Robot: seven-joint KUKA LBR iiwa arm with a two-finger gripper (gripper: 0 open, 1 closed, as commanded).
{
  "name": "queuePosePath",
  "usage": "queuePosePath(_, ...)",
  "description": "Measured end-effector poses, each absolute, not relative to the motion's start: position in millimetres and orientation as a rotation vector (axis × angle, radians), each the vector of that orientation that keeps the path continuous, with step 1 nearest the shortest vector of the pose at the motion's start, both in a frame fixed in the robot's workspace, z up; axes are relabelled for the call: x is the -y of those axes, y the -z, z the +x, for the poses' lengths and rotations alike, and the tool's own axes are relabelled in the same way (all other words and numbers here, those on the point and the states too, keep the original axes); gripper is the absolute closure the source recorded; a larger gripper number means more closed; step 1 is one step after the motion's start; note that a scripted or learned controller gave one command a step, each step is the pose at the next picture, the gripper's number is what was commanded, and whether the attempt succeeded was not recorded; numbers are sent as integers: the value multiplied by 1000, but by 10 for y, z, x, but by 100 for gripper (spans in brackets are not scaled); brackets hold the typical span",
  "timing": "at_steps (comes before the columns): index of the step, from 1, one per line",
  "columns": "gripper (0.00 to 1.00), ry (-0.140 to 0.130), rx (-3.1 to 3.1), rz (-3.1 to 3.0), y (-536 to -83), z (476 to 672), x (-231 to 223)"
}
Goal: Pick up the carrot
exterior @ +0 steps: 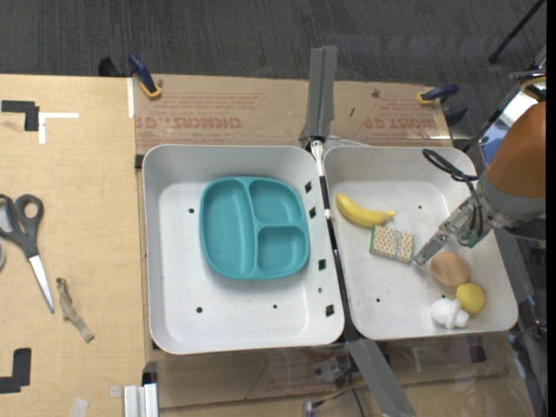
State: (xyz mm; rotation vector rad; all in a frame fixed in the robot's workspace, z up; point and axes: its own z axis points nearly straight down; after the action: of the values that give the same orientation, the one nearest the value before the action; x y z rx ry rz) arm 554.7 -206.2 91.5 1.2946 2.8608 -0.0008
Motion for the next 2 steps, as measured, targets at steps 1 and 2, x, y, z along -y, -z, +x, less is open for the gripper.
queuePosePath(1, 100, 1, -2862, 1288, -1005, 5556, 2055)
queuePosePath(2, 0, 1, -2862, 1288, -1004, 5557, 2052)
